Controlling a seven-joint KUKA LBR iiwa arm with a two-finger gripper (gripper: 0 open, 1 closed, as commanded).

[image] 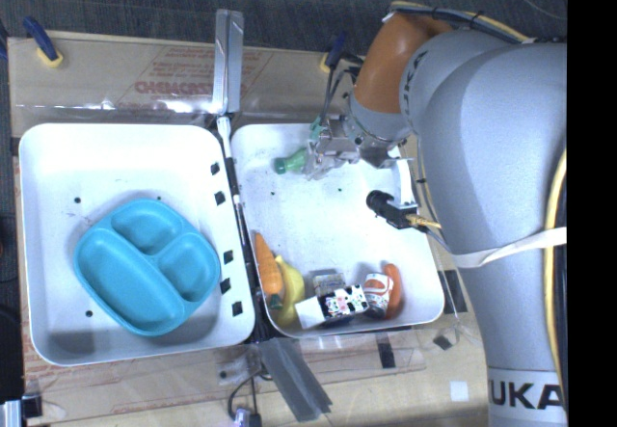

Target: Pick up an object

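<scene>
Right bin [253,186]: middle floor is open, clear descent there. Near edge crowded by carrot [264,266], banana [288,286], cow-print carton [335,306] and red-orange item [387,289], all touching or just beside each other. Far end blocked by arm [463,126] and gripper [322,155], green object [287,163] beside it. Left bin [39,223]: blue divided tray [145,264] takes the centre; far strip and corners free.

The grey arm [482,136] reached in from the right, orange band [386,64] just behind the lowered gripper [328,153].

Grey arm [482,146], orange wrist band [386,64]
</scene>
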